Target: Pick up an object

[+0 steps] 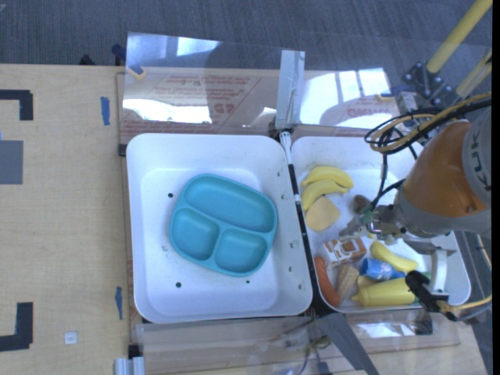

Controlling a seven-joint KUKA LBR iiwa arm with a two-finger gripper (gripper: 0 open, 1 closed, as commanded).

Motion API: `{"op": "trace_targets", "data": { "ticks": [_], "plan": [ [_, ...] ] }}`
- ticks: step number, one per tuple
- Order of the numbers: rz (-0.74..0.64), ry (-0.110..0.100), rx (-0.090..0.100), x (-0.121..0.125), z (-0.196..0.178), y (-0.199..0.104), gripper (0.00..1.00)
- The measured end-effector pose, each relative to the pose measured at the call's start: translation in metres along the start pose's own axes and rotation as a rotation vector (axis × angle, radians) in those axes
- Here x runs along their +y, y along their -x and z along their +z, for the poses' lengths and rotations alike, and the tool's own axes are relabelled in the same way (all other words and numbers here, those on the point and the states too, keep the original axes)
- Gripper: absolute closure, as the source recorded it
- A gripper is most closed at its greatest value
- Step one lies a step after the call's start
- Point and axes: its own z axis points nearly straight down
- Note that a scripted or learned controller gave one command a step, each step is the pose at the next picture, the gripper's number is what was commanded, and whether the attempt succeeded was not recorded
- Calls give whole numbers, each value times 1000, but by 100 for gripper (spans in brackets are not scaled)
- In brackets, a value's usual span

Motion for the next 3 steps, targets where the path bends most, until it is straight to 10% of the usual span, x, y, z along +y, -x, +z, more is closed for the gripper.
{"op": "trace_targets", "data": {
  "ticks": [1, 2, 3],
  "plan": [
    [-8, 12, 7, 5, -14, -6, 100],
    [-8, 4, 8, 3, -11, -6, 0],
    [-221, -57, 18, -9, -99, 39, 0]
  ]
}}
